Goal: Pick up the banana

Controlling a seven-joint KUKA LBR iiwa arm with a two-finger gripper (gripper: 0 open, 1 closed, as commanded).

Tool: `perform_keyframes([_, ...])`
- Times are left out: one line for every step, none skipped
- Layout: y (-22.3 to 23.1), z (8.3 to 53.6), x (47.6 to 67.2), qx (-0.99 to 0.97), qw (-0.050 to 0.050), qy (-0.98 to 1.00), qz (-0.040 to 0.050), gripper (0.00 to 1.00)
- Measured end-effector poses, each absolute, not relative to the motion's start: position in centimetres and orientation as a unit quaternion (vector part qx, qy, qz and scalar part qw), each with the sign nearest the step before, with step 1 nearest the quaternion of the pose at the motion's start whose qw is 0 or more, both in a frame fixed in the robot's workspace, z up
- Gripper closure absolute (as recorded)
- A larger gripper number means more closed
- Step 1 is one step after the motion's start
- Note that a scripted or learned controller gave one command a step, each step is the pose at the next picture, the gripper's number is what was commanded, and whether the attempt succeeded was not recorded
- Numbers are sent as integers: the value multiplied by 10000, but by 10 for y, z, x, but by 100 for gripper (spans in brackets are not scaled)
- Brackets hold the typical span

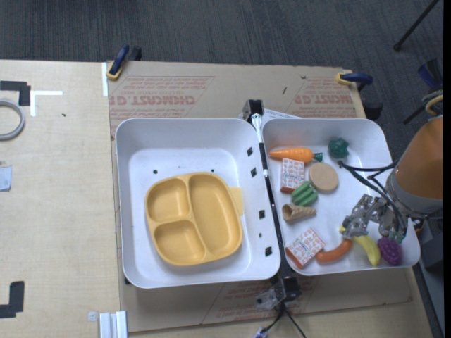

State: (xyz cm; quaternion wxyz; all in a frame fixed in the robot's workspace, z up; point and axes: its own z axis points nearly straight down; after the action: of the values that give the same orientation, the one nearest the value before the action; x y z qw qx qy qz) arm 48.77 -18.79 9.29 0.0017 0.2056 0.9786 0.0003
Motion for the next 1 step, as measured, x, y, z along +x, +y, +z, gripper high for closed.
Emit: perform_keyframes([-135, 93, 478, 1568, 11, 9876, 1, 100])
